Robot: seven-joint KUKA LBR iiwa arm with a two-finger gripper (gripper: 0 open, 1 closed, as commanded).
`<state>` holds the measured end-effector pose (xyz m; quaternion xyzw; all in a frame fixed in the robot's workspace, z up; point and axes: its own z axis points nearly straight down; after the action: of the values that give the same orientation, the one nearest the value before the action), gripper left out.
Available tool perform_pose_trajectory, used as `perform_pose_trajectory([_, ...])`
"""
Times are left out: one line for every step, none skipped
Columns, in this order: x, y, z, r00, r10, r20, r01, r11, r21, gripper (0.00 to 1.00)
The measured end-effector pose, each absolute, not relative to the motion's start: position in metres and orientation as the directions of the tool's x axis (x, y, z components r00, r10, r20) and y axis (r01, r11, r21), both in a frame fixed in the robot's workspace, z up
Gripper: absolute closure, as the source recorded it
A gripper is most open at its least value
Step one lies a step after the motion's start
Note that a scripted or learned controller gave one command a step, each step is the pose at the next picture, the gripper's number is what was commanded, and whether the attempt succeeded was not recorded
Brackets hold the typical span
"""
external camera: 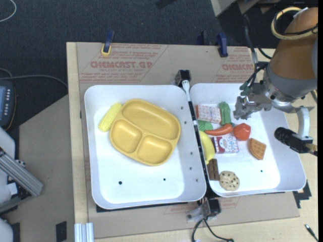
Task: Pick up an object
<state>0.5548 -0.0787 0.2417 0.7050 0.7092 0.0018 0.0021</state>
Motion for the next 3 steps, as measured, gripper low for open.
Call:
perform_pose_trajectory([0.593,-0.048,0.223,-0.003,1.0,-0.001,1.0,0.004,0.004,1.0])
perform_pose_trajectory([0.638,-0.021,0.221,-0.004,1.0,-0.001,1.0,0.004,0.006,1.0])
perform_pose_trajectory([0.64,-0.013,0.221,-0.001,1.0,-0.001,1.0,0.001,0.003,1.0])
